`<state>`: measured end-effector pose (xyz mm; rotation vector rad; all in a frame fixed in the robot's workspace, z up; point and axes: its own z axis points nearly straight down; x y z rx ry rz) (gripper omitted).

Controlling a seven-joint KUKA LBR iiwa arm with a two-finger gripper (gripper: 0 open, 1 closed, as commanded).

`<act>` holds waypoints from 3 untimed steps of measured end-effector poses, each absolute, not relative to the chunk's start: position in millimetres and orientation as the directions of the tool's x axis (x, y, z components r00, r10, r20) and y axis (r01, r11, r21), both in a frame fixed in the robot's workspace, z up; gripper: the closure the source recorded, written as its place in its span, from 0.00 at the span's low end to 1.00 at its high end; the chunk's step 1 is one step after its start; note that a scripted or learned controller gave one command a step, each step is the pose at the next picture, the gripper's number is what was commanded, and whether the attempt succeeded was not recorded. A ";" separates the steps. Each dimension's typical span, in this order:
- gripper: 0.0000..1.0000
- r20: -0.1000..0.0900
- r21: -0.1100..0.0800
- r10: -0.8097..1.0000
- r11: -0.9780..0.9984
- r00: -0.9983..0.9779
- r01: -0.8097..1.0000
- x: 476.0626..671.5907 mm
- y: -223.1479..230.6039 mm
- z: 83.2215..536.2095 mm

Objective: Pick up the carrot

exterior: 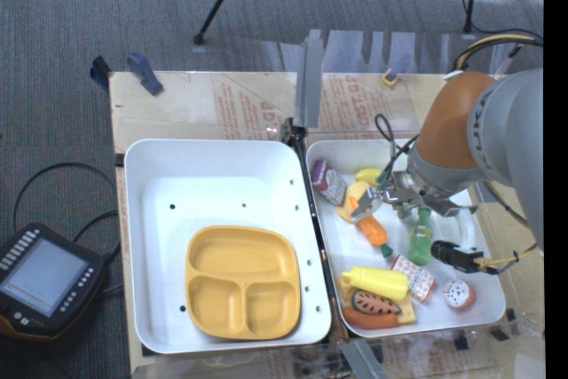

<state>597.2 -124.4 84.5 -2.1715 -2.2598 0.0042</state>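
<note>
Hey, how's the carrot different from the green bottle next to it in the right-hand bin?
The carrot is orange with a small green tip; the green bottle is green throughout. The carrot lies slanted on the bin floor, while the bottle appears to stand upright. The carrot sits directly below the end effector; the bottle is off to one side, under the wrist. Both are small toy items in the right bin.

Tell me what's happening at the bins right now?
The arm reaches in from the right, with its tool down in the right bin just above the carrot. The carrot lies on the bin floor among other toy food, beside a green bottle. The left bin holds a yellow divided tray.
</note>
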 end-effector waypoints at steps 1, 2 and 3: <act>1.00 0.006 -0.012 0.999 0.038 -0.038 0.999 596.7 -124.8 90.8; 1.00 0.001 -0.003 0.994 0.106 -0.106 0.994 601.3 -121.5 87.0; 1.00 0.002 -0.002 0.986 0.169 -0.169 0.986 492.5 -83.0 177.4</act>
